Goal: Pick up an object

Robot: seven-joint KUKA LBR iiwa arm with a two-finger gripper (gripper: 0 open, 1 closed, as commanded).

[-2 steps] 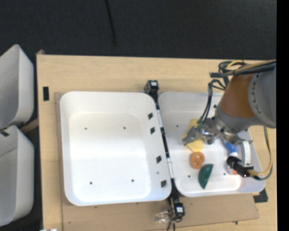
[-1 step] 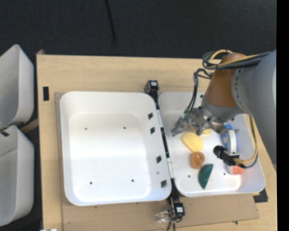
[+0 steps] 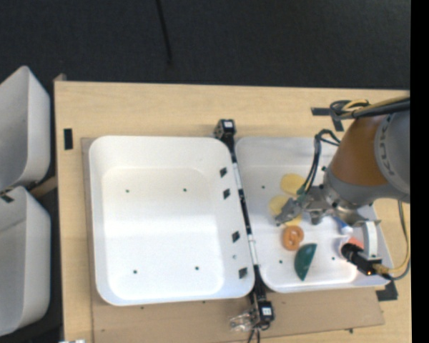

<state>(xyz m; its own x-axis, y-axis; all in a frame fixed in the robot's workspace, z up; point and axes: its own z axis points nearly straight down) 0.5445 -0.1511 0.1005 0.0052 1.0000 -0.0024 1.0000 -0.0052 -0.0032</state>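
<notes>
Four small objects lie in the right bin (image 3: 262,164), namely an upper yellow piece (image 3: 294,184), a lower yellow piece (image 3: 278,205), an orange round object (image 3: 293,237) and a green wedge (image 3: 304,259), with the gripper (image 3: 298,214), open or closed state indeterminable, positioned between the yellow pieces and the orange round object.

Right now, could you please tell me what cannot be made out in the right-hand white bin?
Camera view:
- Shallow white right bin: right side hidden beneath the grey-and-orange arm.
- Pale yellow pieces: partly covered by the gripper; shape unclear.
- Small orange round object: too blurred to identify.
</notes>
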